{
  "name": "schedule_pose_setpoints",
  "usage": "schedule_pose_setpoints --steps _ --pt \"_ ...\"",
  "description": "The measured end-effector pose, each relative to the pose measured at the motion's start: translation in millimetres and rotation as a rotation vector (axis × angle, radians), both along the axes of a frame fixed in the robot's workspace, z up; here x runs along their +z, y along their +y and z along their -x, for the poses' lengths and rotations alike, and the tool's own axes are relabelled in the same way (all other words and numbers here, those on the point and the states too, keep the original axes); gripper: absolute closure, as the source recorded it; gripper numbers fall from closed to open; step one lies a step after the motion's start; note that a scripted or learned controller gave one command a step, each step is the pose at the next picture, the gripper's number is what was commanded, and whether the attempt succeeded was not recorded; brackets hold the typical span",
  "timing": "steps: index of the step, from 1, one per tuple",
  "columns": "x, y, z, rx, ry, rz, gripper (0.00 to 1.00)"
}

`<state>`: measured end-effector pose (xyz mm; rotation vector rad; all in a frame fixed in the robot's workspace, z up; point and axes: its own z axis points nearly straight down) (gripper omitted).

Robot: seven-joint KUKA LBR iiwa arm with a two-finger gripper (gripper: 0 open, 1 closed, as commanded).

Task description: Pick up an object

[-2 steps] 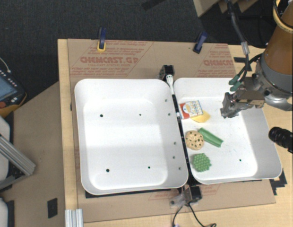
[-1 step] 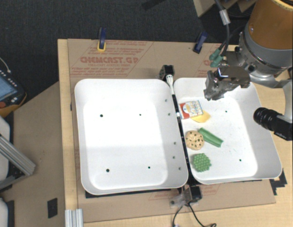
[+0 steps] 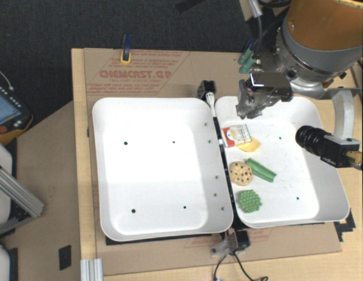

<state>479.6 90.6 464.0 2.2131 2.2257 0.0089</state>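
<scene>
The right bin (image 3: 298, 174) holds several small items along its left side: a red-and-white packet (image 3: 236, 135), a yellow wedge (image 3: 249, 146), a round cookie (image 3: 240, 172), a green stick (image 3: 262, 170) and a green bumpy ball (image 3: 249, 201). My gripper (image 3: 249, 109) hangs over the bin's far left corner, just beyond the packet and above it. Nothing shows between its fingers, and they look close together.
The left bin (image 3: 152, 168) lies beside the right one, with a black clip (image 3: 206, 89) at the far end of the seam. A black cylindrical fixture (image 3: 318, 140) juts over the right bin from the right. Cardboard (image 3: 140, 69) underlies both bins.
</scene>
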Motion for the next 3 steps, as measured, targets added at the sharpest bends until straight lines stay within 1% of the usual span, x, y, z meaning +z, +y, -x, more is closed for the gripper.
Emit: schedule_pose_setpoints --steps 1,2,3 --pt "67 45 0 0.001 -0.003 -0.002 1.00" --pt "71 109 1 0.001 0.002 -0.001 1.00" --pt "71 105 0 -0.004 0.003 0.001 0.00"
